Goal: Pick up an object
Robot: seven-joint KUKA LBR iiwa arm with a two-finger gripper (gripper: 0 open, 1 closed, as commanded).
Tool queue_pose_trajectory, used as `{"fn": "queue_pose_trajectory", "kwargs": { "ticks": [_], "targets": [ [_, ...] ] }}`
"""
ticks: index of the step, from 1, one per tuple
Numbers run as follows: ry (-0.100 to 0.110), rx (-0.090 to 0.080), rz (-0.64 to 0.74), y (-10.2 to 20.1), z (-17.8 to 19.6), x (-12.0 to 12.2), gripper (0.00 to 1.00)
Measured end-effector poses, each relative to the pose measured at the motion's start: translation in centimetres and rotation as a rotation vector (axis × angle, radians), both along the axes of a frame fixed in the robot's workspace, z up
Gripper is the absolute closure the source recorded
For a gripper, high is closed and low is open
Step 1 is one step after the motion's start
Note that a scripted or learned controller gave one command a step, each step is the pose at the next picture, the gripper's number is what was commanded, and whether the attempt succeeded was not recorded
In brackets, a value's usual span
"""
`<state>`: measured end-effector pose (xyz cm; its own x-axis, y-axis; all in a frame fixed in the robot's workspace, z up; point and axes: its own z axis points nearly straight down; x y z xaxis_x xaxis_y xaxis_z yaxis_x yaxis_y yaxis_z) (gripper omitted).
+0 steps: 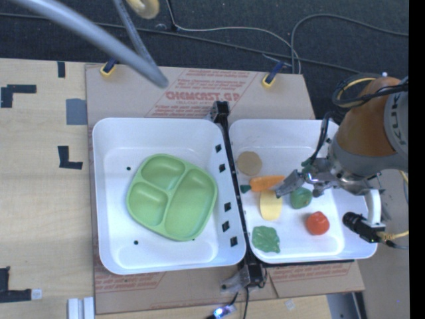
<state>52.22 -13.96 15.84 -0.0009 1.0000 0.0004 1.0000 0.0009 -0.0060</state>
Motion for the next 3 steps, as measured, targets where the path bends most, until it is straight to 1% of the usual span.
{"fn": "queue_pose_trajectory", "kwargs": {
  "ticks": [1, 2, 3],
  "targets": [
    [-0.017, -0.011, -0.004, -0.4, -5.7, 0.5, 0.00],
    [-0.007, 0.000, 0.000, -0.4, -7.2, 0.6, 0.00],
    [-0.012, -0.003, 0.000, -0.4, -6.1, 0.7, 1.00]
  ]
}}
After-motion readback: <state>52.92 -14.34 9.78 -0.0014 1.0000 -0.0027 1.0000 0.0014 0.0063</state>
